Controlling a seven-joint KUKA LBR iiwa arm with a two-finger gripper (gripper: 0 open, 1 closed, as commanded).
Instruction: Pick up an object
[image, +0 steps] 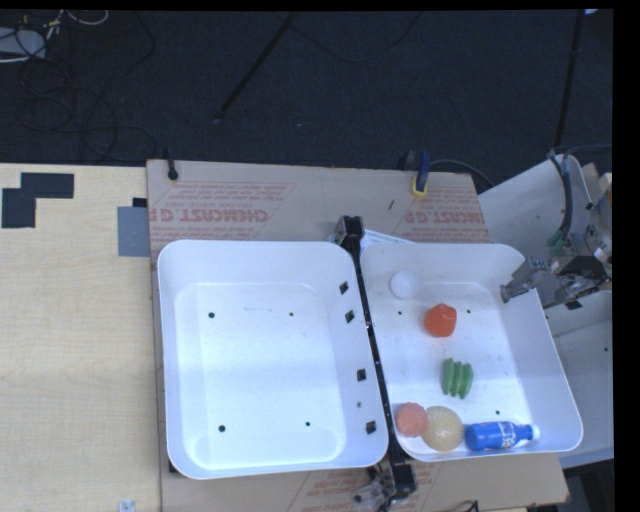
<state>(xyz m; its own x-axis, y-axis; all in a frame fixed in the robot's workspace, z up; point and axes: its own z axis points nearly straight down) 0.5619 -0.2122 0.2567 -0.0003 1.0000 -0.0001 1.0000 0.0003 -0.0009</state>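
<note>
Gripper fingers hang at the right bin's upper right rim, pointing left over the edge; whether they stand wide or narrow cannot be told from this slant, and nothing shows between them. Nearest to them among the objects is a red rounded piece, lying in the upper middle of the right bin's floor, apart from the fingers. Up and to the left of it sits a small white ball, close to the bin's far wall. Below the red piece, a green ridged item lies on its own near the bin's centre. Along the near wall three things line up: a pink lump at the left, a pale yellow rounded object touching it, and a blue bottle lying on its side just beside that, its white cap toward the right. A black divider strip runs between the two bins. The left bin sits alongside on a cardboard sheet printed with red lettering.
</note>
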